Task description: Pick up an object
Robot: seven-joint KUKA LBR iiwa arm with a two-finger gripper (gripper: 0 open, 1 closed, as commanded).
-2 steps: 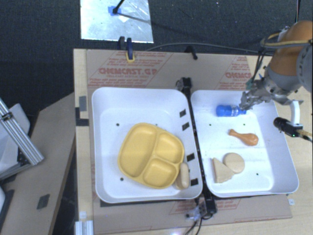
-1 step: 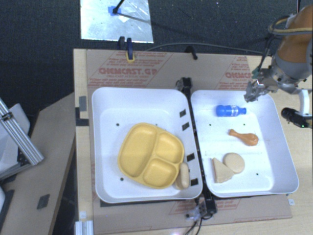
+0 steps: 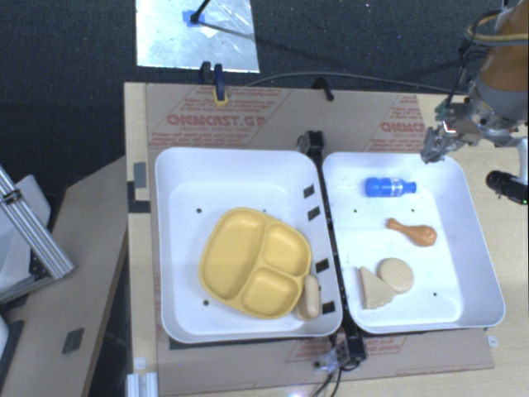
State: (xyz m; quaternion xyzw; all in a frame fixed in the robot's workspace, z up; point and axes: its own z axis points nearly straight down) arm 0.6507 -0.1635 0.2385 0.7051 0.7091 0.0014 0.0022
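In the right bin [image 3: 475, 246] lie a blue bottle [image 3: 389, 188] on its side, an orange-brown drumstick [image 3: 412, 231], a tan wedge [image 3: 374, 289] and a round beige piece [image 3: 396, 275]. The left bin [image 3: 178, 222] holds a yellow divided tray [image 3: 256, 261] with a beige roll [image 3: 310, 296] beside its lower right corner. My gripper [image 3: 434, 150] hangs over the far right corner of the right bin, up and to the right of the blue bottle and apart from it. Nothing shows between its fingers.
A black clamp strip [image 3: 327, 222] runs between the two bins. Cardboard [image 3: 240, 114] lies under both bins. A silver metal frame [image 3: 33, 238] stands at the far left. A shiny foil sheet [image 3: 197, 21] lies on the dark floor behind the bench.
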